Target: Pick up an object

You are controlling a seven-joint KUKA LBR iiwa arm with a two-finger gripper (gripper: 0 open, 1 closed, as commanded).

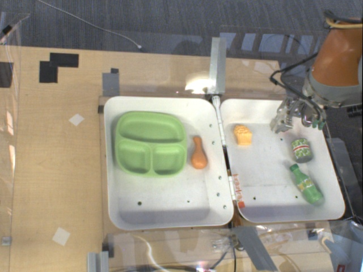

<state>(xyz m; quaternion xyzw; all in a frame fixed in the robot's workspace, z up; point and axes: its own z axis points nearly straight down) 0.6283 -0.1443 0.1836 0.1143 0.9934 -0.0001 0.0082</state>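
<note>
The two bins, the left bin point(164, 208) and the right bin point(266, 191), look like smooth white plastic with a soft sheen. The green divided tray point(151, 143) is matt plastic. The bench point(51, 169) has a pale wood-grain finish. The green bottle point(306, 184) seems glossy plastic, as does the small can point(302, 150). The arm's orange band point(339, 52) looks smooth and satiny; the gripper point(295, 118) shows bare metal.

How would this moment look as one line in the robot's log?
gripper: over right bin, upper right | nearest: green can | nothing seen held
</note>
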